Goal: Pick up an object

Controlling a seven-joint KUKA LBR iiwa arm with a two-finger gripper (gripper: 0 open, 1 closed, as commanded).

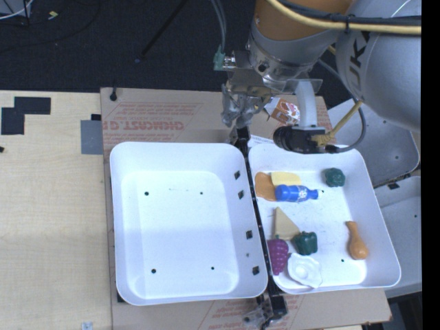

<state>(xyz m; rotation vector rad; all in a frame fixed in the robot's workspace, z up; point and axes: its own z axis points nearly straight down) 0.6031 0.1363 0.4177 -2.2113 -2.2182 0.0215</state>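
Place: robotics lab | Evidence: industrial arm [385, 53] with exposed cables [302, 16] | two white bins [130, 184] below the gripper [237, 119] on cardboard-covered surface [165, 115] | toy food items [295, 194]

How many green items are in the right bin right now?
2. A dark green lump sits near the far right corner, and a green toy pepper lies low in the bin beside the purple grapes. The arm may hide others at the far edge.

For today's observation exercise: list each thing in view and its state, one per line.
gripper: raised above the bins' far edge
blue bottle: lying on its side
purple grapes: lying by the divider
green pepper: resting in the right bin
left bin: sitting flat
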